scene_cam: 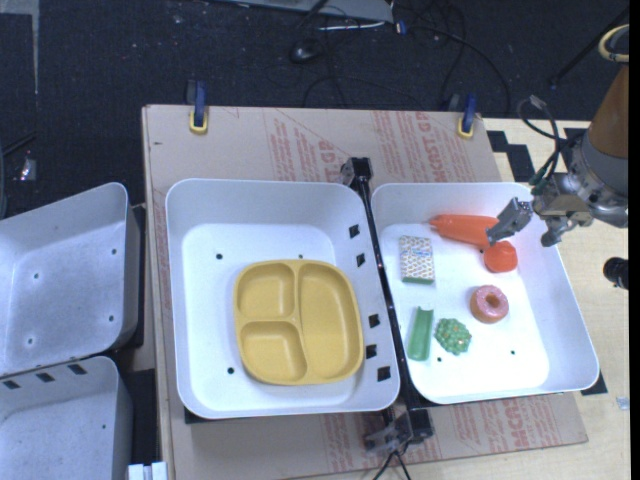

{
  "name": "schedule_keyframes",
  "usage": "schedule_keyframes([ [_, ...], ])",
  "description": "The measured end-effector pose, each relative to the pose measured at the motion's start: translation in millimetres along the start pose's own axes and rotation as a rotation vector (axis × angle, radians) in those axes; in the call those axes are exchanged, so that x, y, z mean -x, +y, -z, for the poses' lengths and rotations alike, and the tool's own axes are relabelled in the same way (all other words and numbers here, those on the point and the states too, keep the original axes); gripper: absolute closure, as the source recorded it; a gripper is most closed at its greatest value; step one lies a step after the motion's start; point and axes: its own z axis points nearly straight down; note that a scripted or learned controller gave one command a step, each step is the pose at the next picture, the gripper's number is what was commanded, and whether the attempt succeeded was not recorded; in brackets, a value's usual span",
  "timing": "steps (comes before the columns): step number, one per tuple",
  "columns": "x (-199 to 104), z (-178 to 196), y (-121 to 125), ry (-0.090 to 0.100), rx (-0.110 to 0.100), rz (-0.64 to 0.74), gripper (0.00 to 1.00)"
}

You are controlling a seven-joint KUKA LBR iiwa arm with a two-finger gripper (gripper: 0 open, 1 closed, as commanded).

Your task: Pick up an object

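Pincer (530, 223): I see it at the right bin's (570, 368) far right corner, two dark fingers spread apart with nothing between them; the left finger (508, 221) hangs over the tip of the carrot (462, 228). Arm (605, 158): cut off by the frame's right side, so I make out little above the wrist.

Right bin, contents: carrot lying crosswise at the far side; red ball (501, 257) just beside its tip; patterned sponge block (416, 258) near the divider; pink doughnut (489, 304); green stick (420, 333) beside a knobbly green piece (453, 336), too small for me to name.

Left bin (200, 298): yellow divided plate (298, 321), three compartments.

Table (260, 143): brown board, clamped at the far edge.
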Motion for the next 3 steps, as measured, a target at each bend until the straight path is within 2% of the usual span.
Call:
schedule_keyframes([
  [1, -0.5, 6.7, 2.3, -0.003, 0.012, 0.003, 0.00],
  [2, -6.6, -43.8, 10.8, -0.001, 0.008, 0.005, 0.00],
  [3, -10.1, -103.3, 1.8, -0.001, 0.005, 0.001, 0.00],
])
